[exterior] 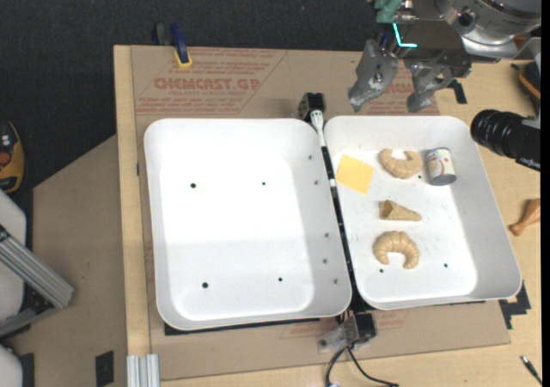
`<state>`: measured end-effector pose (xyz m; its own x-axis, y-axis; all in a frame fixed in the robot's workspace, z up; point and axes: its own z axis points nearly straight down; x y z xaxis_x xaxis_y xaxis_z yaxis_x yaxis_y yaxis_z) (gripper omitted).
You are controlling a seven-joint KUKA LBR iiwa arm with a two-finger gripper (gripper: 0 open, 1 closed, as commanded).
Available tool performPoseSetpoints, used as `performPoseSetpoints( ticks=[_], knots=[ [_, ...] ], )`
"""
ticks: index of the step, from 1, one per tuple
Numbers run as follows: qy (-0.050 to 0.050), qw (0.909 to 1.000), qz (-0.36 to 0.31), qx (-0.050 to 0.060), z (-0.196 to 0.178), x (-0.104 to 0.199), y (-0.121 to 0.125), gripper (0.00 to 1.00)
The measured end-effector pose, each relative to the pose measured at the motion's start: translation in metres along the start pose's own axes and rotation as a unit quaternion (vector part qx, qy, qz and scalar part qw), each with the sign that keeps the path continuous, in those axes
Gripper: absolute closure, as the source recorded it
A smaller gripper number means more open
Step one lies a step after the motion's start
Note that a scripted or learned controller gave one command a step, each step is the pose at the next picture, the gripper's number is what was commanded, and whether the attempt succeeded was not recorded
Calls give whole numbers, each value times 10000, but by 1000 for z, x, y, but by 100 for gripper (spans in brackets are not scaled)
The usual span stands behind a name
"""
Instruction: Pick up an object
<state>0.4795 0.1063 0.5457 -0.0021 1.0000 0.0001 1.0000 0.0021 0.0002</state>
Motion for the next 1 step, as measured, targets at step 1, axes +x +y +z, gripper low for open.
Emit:
performPoseSetpoints(
  ticks=[1],
  knots=[
    [-23,10000,-19,85,151,68,23,0]
  ],
)
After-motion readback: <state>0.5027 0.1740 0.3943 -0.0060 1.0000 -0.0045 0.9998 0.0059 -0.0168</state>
